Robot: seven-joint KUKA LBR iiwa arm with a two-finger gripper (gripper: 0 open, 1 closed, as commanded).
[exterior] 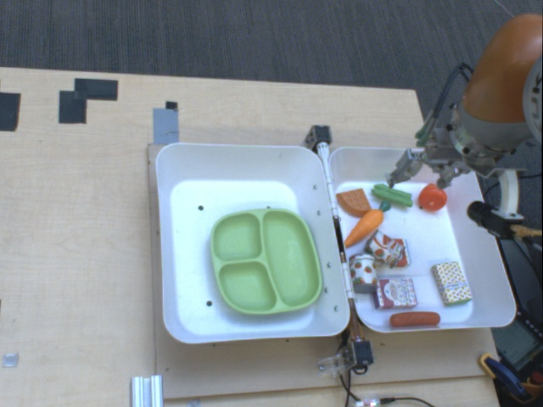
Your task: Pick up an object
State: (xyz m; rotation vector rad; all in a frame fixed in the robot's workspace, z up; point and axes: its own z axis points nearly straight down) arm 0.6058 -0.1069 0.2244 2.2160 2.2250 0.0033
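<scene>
Hovering over the top of the right bin (501,265), the gripper (422,170) has its two fingers spread wide apart, nothing between them. Left finger (401,171) points down toward the green pepper (392,196), which lies just below it; can't tell if they touch. Right finger (446,175) sits just above the red tomato (432,197), slightly apart.

Rest of right bin, further from gripper: brown toast slice (354,201) left of pepper, orange carrot (365,226) below it at a slant, then small printed cartons (388,251) mid-bin, a pale box (450,282) to the right, a red sausage (415,319) near the bottom wall.

Left bin (182,227) holds a green 3-compartment plate (266,261), well apart from the gripper.
</scene>
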